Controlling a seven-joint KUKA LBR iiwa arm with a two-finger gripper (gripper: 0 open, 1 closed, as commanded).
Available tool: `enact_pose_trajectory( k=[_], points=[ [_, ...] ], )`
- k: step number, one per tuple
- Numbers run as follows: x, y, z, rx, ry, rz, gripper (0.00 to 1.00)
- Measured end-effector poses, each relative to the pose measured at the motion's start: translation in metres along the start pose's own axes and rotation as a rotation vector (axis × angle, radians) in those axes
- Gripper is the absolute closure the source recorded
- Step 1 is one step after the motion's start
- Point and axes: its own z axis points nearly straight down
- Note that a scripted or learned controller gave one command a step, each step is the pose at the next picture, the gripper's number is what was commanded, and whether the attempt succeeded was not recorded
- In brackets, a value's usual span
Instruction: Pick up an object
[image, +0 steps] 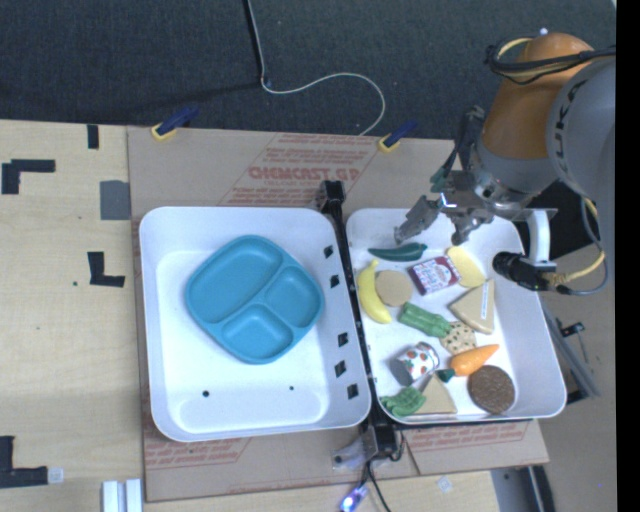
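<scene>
We saw the grey arm (560, 110) reach in from the right, its orange band above the wrist, and the tool (436, 228) hung over the far end of the right bin (535, 345); its two fingers (412, 226) stood spread apart with nothing between them, the left tip just above a dark green pepper-like piece (397, 253); that bin held a crowd of toy foods, close together and in places touching; a yellow banana (372, 297) lay along the bin's left side beside a tan round piece (393, 288); a small maroon packet (433, 274) sat next to a pale yellow piece (465, 265); nearer the middle we noted a green pickle-like piece (425, 321), a cream wedge (475, 308) and a dotted cracker (458, 336); toward the near end lay an orange carrot (470, 359), a brown round cookie (492, 389), a grey and white piece with a red spot (413, 363), a green leafy piece (404, 403) and a tan triangle (436, 400); the left bin (165, 330) carried a blue divided plate (254, 297), tilted a little against the bin's sides; both bins rested on a cardboard sheet (290, 175) on the bench (60, 300); a white cable (330, 85) looped across the dark floor behind.
</scene>
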Motion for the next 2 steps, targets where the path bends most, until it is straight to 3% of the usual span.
enact_pose_trajectory(
  k=[1,2],
  points=[
    [0.001,0.000,-0.010,0.000,0.001,-0.002,1.00],
    [0.051,-0.049,0.028,0.007,0.002,-0.001,1.00]
  ],
)
